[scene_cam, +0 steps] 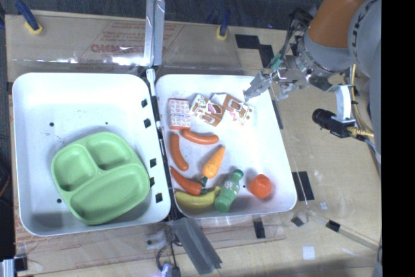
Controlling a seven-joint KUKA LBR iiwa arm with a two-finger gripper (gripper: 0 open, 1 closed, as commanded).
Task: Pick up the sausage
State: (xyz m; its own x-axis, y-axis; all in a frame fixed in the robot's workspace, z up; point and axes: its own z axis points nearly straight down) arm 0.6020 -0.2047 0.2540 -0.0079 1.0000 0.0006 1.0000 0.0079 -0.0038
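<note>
An orange-red sausage lies crosswise in the right bin, just below the waffles. A second sausage lies lengthwise near the bin's left wall. A third, darker one rests against the banana. My gripper hovers over the bin's upper right corner, beside the rightmost waffle, well apart from all the sausages. It looks open, with nothing between its fingers.
Three waffle pieces line the right bin's top. A carrot, a banana, a green bottle and a tomato crowd its lower part. The left bin holds a green divided plate.
</note>
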